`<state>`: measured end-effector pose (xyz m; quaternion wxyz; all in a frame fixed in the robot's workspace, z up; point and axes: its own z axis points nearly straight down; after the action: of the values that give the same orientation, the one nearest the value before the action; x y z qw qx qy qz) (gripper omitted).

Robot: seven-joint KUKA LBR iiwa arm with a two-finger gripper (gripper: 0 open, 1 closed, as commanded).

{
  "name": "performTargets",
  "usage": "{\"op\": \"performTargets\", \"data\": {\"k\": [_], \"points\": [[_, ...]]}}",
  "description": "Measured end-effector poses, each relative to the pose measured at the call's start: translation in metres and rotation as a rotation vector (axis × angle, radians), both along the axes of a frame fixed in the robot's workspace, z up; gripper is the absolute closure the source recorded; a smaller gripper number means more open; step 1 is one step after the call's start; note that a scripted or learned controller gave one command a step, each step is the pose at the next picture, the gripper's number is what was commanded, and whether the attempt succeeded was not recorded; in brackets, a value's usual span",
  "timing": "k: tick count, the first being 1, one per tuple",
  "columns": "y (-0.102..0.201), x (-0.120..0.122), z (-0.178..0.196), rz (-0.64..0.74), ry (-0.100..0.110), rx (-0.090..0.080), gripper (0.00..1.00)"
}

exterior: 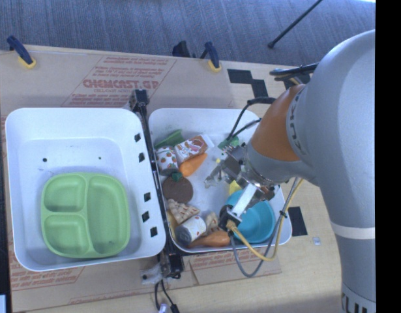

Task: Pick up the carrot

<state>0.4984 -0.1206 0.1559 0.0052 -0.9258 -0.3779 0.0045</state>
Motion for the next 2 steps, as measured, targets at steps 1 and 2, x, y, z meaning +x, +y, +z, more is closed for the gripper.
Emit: {"op": "performTargets", "data": {"k": [1, 2], "points": [[0.028, 0.056, -0.067, 0.043, 0.002, -0.003, 0.0], [0.051, 0.07, 0.083, 0.085, -0.018, -0.005, 0.0]]}}
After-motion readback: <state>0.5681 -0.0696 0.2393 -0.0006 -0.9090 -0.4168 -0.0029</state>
